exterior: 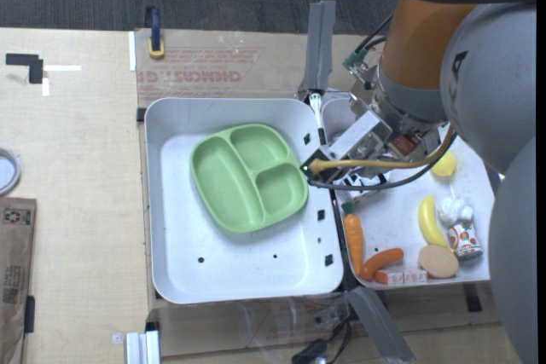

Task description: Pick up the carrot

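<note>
Along the left wall of the right-hand bin [478, 273] lies the carrot [353, 239], a tapered orange shape with its green-tipped top pointing away from the near rim. Just beside its lower end rests a smooth orange-red sausage [382, 261], and further right sit a round tan cookie-like disc [438, 261], a curved yellow banana [429, 220], a small printed bottle [464, 239] and a yellow lemon-like piece [444, 164]. Open white floor separates the carrot from the banana.

The gripper [328, 168] hangs over the divide between the two bins, above the carrot and apart from it; whether it is released or clenched cannot be told, as cables and the wrist body crowd it. The grey arm [486, 72] with its glossy orange band covers the right bin's far part.

The left bin [171, 268] holds a matte green three-compartment plate [247, 176], tilted diagonally, with bare white room around it. Pale wood table [68, 149] lies to the left.
</note>
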Motion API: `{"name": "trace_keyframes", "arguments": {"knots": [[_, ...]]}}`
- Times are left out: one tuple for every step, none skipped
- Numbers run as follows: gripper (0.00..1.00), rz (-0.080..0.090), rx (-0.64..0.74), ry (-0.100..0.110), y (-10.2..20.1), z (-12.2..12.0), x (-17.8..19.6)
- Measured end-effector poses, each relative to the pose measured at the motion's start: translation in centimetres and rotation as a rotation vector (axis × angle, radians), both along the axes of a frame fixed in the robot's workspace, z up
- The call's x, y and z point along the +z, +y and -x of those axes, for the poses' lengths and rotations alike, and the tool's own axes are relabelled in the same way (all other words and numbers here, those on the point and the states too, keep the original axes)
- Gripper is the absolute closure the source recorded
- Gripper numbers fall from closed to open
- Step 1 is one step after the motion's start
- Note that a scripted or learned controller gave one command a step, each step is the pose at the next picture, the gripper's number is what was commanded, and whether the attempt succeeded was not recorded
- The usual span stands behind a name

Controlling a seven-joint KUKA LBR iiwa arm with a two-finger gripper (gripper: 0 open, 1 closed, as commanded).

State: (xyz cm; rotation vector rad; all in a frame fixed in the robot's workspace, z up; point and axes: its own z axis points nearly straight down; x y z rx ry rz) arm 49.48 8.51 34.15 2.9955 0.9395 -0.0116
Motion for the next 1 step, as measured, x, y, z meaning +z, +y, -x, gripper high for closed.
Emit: {"name": "trace_keyframes", "arguments": {"knots": [[1.00,-0.001,0.028,-0.002,0.21,1.69,2.18]]}}
